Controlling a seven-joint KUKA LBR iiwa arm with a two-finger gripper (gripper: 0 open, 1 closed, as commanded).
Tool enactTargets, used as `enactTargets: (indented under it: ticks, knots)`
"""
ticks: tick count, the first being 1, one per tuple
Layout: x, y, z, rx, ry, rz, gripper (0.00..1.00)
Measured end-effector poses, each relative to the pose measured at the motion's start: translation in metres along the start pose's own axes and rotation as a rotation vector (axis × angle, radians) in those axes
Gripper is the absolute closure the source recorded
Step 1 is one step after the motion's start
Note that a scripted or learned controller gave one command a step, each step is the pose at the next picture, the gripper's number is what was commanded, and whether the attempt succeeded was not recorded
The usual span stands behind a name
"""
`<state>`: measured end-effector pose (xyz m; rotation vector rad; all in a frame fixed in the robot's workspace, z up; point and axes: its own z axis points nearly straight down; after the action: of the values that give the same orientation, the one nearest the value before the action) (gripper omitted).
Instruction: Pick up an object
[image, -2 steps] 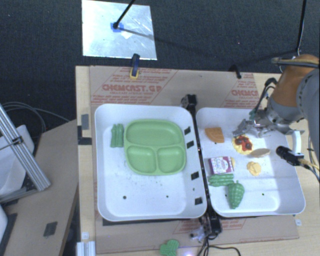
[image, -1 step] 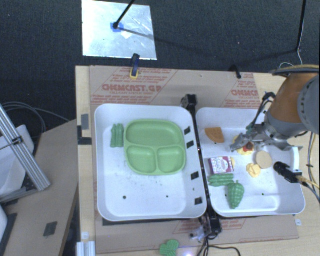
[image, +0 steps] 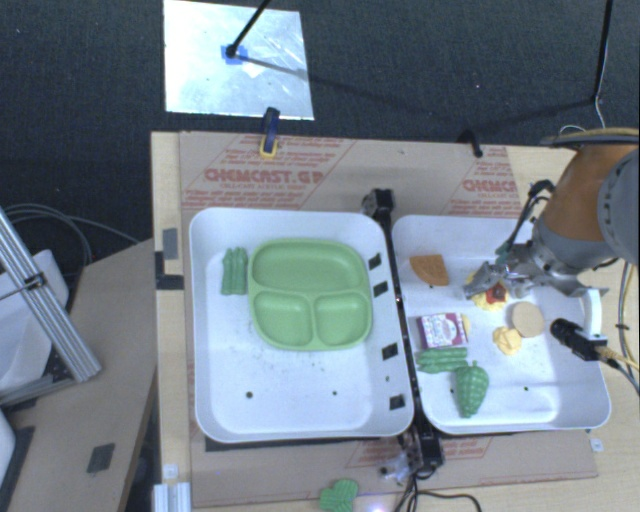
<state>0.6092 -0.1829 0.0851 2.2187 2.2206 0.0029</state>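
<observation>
My gripper (image: 487, 283) hangs low over the right bin (image: 560, 405), right above a small red and yellow toy (image: 492, 297). The fingers sit close around the top of that toy, and I cannot tell whether they grip it. Near it lie an orange wedge (image: 430, 268), a maroon and white box (image: 441, 329), a tan round piece (image: 527, 319), a yellow piece (image: 507, 341), a green bean pod (image: 441, 359) and a green leafy toy (image: 470, 388).
The left bin (image: 215, 400) holds a green divided plate (image: 309, 294) and a green bundle (image: 234, 271). A black divider (image: 398, 300) runs between the bins. Another green toy (image: 338, 494) lies on the bench in front. The arm's black attachment (image: 575, 338) overhangs the right bin.
</observation>
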Motion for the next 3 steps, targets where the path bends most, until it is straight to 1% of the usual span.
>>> enactTargets:
  ticks: [1, 2, 3]
  knots:
    - [-0.003, 0.017, 0.0, -0.001, 0.0, -0.003, 0.0]
    - [0.007, 0.039, 0.0, -0.003, 0.0, -0.005, 0.0]
    - [0.056, -0.054, 0.001, 0.01, 0.004, 0.0, 0.0]
